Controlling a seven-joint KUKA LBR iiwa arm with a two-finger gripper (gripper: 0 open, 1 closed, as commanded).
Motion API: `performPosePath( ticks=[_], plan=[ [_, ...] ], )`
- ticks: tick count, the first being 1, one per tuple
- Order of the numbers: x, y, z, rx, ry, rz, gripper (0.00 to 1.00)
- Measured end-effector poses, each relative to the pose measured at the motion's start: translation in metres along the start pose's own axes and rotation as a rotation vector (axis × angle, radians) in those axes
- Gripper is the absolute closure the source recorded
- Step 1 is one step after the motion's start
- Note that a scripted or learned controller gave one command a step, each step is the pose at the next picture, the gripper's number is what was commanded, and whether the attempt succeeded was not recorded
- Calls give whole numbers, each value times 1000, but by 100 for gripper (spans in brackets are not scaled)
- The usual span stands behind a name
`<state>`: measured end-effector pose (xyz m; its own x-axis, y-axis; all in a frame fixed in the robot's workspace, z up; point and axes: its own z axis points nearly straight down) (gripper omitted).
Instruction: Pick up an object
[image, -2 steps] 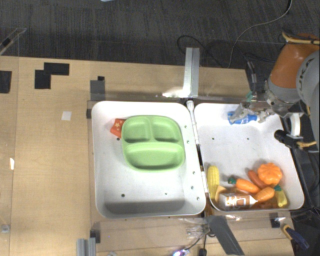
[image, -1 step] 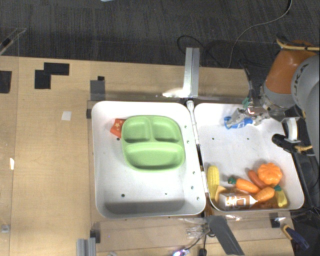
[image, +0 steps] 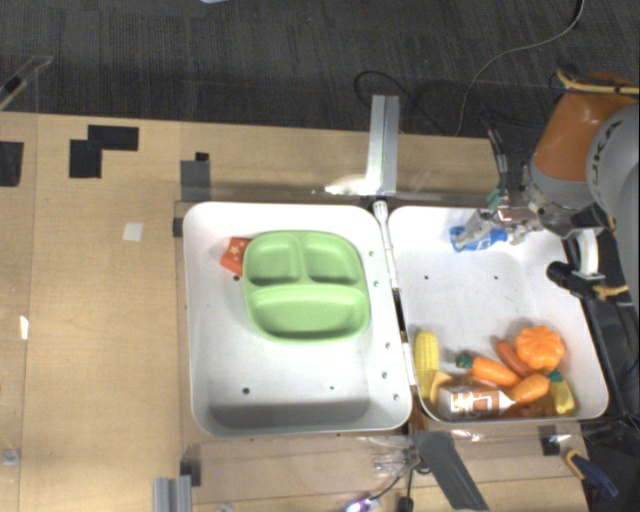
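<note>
The arm (image: 585, 150) comes in from the right and bends down over the far end of the right bin (image: 480, 300). Its gripper (image: 497, 222) sits low there, right at a small blue object (image: 470, 236) that lies near the bin's back wall, apart from everything else. From where I stand the gripper looks to be touching or just over the blue object's right end, but the fingers are small and blurred against it, so I cannot tell whether the jaws are spread, pressed together, or pinching it.

The other candidates are heaped in the near right corner of the same bin: a corn cob (image: 426, 358) at the left of the heap, a bottle (image: 478, 402) lying on its side along the front wall, carrots (image: 495, 372) across it, and an orange pumpkin (image: 541, 345) at the back. The left bin (image: 215, 350) holds a green tray (image: 304, 283) with a red item (image: 234, 256) poking out at its far left corner.

My reading is that this is the grasp step, aimed at the blue object. If the jaws are not yet on it, the next move calls for closing squarely around it; then a straight lift, slow enough to show whether it comes up with the fingers. It lies close to the back wall, so a nudge could push it against the wall instead of into the grip.
</note>
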<state>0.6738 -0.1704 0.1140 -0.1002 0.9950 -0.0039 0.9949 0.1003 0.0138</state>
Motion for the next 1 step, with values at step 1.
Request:
performPosePath(
  ticks=[1],
  plan=[
    [71,5,-76,6,3,-1,100]
  ],
)
